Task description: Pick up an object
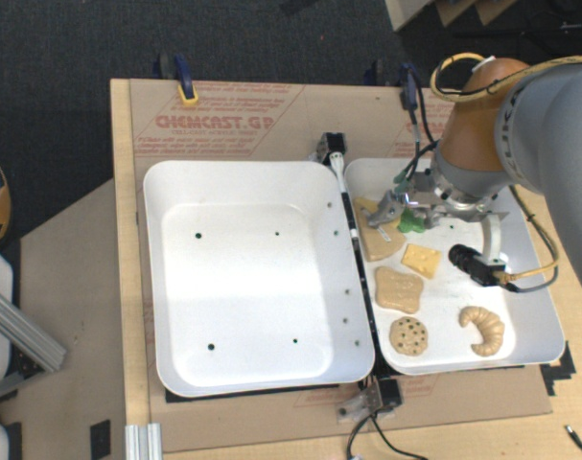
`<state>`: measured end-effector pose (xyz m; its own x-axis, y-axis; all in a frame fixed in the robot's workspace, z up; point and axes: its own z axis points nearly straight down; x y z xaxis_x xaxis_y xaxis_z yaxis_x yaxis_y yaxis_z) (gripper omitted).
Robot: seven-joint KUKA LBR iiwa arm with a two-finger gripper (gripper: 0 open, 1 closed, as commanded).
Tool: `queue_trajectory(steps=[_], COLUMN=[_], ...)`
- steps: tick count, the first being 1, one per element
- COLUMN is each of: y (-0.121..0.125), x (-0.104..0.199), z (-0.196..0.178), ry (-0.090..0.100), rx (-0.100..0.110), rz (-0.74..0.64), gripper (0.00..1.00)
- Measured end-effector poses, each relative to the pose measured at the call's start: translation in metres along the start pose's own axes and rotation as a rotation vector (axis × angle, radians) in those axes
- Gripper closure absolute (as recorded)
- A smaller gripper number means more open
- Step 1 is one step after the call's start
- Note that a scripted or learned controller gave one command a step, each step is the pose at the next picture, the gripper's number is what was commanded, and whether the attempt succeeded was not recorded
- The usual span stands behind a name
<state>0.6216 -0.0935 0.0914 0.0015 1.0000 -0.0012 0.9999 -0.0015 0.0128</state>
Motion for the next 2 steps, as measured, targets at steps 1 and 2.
queue_trajectory(steps=[1,2], y=[0.048,-0.03], x=[0.001,-0.046], z=[0.005,0.006], ry=[-0.001,0.002], rx=[0.003,0.02], rz=[-0.003,0.005], gripper=[0.0,0.0])
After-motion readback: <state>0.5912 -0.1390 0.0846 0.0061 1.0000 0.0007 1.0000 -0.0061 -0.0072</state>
